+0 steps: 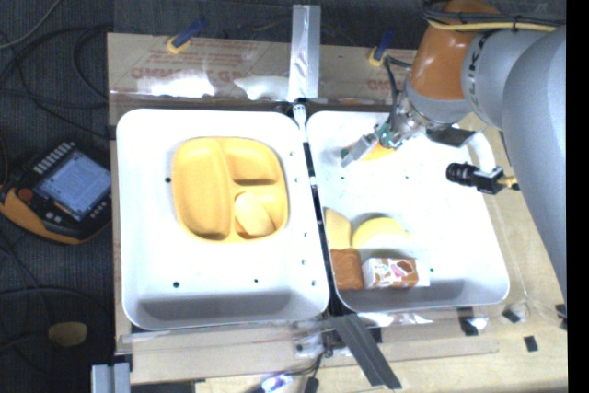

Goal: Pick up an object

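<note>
Nearest, in the right bin (479, 276), a small printed packet (396, 271) lies beside a brown block (346, 269); it looks light and stiff, best gripped across its short sides. At the far end, the gripper (382, 143) hovers; its opening is unclear.

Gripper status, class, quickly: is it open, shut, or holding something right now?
Gripper: low in the right bin, by a yellow object; whether it is open, shut or holding anything cannot be told.
</note>
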### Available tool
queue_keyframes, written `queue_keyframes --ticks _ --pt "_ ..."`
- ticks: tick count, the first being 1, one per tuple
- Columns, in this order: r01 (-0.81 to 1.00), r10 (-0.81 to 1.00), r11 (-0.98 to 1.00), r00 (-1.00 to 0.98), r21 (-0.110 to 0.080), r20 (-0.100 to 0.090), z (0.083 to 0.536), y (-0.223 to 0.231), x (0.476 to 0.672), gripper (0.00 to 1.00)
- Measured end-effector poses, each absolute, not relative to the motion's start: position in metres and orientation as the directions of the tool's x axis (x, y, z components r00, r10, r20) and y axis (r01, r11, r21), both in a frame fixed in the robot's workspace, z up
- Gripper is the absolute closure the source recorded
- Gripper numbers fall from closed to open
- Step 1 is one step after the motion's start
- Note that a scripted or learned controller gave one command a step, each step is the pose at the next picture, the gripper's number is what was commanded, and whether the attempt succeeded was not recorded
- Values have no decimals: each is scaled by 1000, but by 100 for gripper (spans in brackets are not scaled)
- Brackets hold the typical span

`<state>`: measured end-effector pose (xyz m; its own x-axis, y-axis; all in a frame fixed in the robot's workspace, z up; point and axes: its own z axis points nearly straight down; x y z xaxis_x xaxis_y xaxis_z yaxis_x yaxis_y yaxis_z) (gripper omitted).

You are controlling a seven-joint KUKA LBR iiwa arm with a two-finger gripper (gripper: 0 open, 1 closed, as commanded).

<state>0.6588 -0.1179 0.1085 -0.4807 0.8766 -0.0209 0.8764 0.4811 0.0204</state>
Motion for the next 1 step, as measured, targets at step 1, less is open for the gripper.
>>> queue_keyframes --ticks 1 --pt "925 925 379 -379 3 -4 89 -153 638 0"
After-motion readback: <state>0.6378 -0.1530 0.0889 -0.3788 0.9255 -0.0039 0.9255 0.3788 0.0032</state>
